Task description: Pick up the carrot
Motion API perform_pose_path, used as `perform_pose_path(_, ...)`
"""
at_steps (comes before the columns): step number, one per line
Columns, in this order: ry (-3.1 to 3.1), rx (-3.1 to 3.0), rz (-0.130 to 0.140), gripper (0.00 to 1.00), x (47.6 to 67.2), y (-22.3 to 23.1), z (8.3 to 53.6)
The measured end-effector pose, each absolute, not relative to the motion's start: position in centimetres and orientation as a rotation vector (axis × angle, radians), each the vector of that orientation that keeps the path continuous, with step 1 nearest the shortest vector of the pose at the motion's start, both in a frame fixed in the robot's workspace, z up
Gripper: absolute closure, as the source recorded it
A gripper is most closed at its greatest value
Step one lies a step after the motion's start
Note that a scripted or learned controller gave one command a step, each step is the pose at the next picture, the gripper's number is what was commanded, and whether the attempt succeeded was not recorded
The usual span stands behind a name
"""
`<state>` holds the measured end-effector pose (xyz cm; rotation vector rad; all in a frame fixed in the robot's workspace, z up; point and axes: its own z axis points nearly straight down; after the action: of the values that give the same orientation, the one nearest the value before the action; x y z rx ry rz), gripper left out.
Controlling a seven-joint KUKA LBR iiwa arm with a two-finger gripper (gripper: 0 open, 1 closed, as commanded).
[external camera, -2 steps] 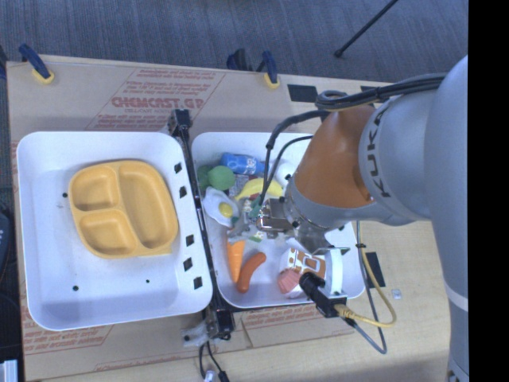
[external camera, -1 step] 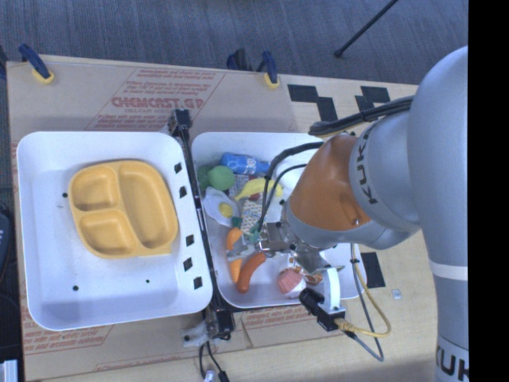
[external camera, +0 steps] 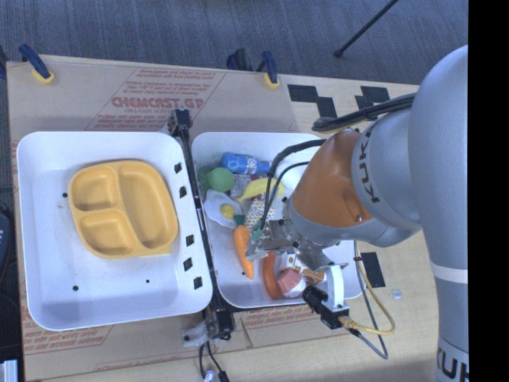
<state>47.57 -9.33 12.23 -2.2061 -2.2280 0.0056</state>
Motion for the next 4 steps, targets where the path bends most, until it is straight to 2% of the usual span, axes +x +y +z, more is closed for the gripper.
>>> perform_pose_path(1,-2.017,-2.4,0.005,1.0,48.4,-9.5,9.1)
perform_pose_path(2,-1.768,-2.592,0.004,1.0,47.6,-5.4,19.1)
perform_pose_path(3,-1.537,-2.737,0.002,1.0,50.0,-6.0,32.5)
perform_pose_path(4,-1.536,-2.736,0.004,0.0,50.0,-6.0,32.5)
